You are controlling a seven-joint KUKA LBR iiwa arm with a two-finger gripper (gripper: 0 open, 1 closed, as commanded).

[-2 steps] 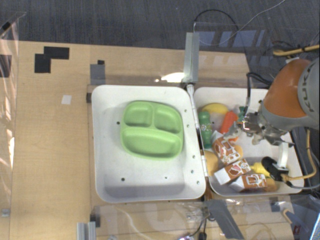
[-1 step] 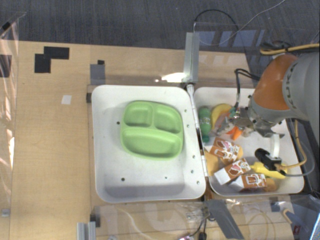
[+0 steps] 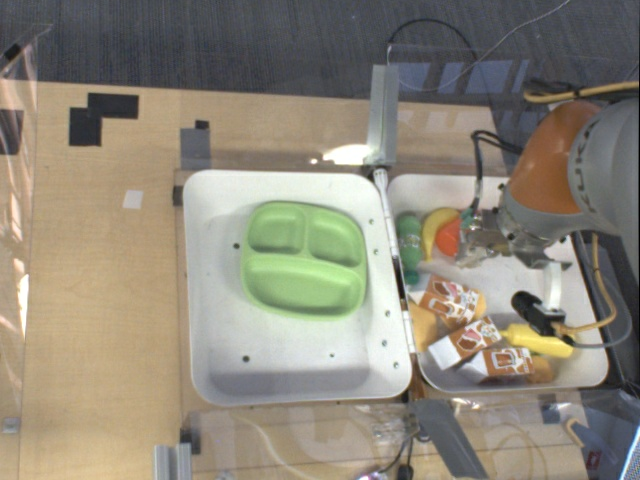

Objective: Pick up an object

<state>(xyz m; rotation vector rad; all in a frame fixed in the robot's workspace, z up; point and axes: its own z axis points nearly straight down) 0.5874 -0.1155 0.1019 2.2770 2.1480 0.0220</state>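
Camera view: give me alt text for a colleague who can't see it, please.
A grey arm with an orange band reaches from the right, its end effector low over the right bin beside a yellow and red toy, snack packets nearby. The left bin holds a green divided tray.

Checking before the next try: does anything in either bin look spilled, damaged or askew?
Nothing looks spilled or damaged. The green tray lies flat in the left bin. The snack packets in the right bin lie jumbled at angles, overlapping.
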